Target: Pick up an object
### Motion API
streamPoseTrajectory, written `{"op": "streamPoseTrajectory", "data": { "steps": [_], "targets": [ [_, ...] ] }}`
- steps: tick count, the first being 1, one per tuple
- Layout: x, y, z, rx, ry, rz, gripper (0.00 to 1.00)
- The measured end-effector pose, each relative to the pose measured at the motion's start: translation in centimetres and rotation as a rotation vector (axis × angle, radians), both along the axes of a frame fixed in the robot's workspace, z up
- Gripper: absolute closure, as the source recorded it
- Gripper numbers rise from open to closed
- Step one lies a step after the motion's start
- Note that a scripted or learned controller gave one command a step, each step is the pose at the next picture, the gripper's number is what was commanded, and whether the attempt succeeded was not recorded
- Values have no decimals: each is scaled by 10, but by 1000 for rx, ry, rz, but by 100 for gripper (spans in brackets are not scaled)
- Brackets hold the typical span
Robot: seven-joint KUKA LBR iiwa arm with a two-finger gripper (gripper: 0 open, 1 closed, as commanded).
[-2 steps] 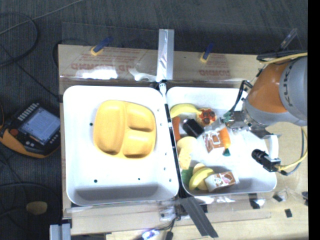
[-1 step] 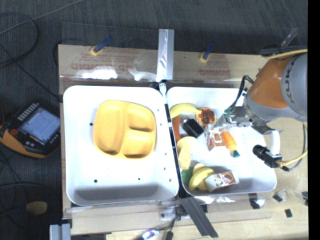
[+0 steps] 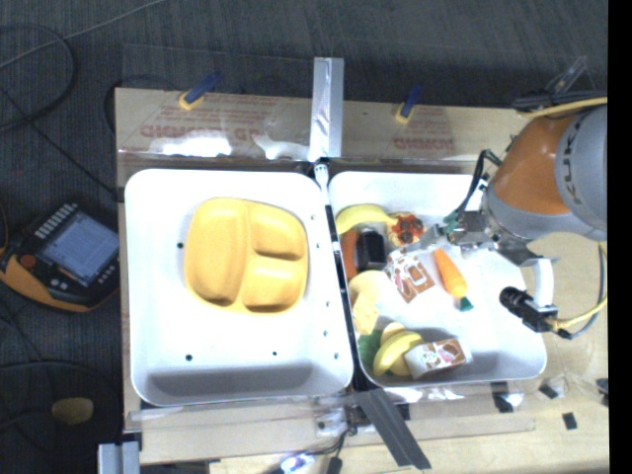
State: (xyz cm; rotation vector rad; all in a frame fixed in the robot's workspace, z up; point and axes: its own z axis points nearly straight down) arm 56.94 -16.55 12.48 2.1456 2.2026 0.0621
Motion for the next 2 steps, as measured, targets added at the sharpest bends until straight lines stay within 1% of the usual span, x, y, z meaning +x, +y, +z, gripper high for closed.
{"op": "streamPoseTrajectory", "data": {
  "steps": [1, 2],
  "targets": [
    [16, -13, -36, 9, 64, 13, 0],
    [16, -13, -30, 9, 67, 13, 100]
  ]
}}
